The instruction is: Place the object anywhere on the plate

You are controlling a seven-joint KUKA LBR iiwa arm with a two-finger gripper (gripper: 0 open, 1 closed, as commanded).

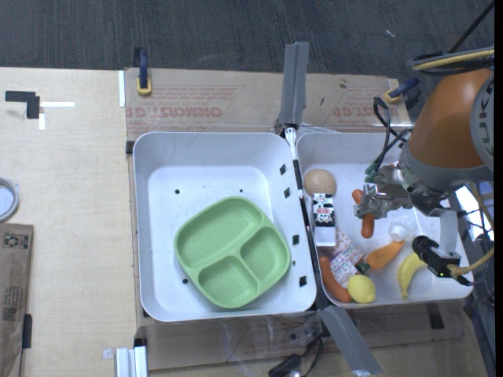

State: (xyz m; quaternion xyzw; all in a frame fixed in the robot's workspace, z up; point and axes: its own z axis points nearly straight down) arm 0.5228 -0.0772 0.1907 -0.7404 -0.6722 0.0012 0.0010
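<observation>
so, the grey arm's two-finger gripper sits low in the right shallow white bin, right beside a small orange-red sausage-shaped piece. whether the fingers are released or clenched i cannot tell; nothing reads clearly as held between them.

the likely object lies among the toy food in this right bin. the pale green three-compartment plastic plate rests in the left shallow white bin, well apart from the gripper, tilted askew in the bin.

risks, as i judge them:
- the pile is tight. a smooth yellow lemon, a curved yellow banana, an orange carrot-like wedge and a crinkly printed wrapper crowd together; a grasp could nudge neighbours or catch two at once.
- rounded, glossy plastic shapes may squirt out of a pinch.
- the carry must cross the raised walls between the bins; a low path could knock a piece loose.
- a round tan ball and a black-and-white carton sit near the divider.
</observation>
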